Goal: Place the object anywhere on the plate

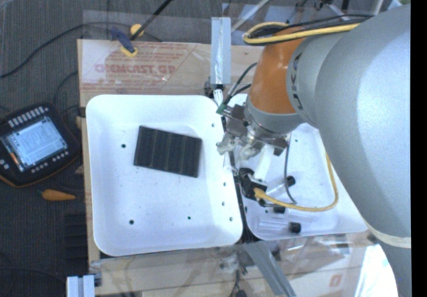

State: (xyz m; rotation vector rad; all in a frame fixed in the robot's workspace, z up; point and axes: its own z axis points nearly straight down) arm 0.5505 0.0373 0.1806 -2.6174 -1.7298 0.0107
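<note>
The plate (167,151) is a dark, ribbed rectangle lying flat in the left white bin (113,209), toward its upper middle. My gripper (245,163) hangs below the orange band of the arm (277,82), over the left edge of the right bin (313,222), just right of the wall between the two bins. It is well to the right of the plate and apart from it. The arm's bulk hides most of the right bin, and I cannot make out an object under or in the gripper.
A yellow cable (303,207) loops from the gripper across the right bin's floor. A small dark knob (293,227) sits near that bin's front. A pendant (33,142) lies left of the bench. A clear sheet (147,65) lies behind the bins.
</note>
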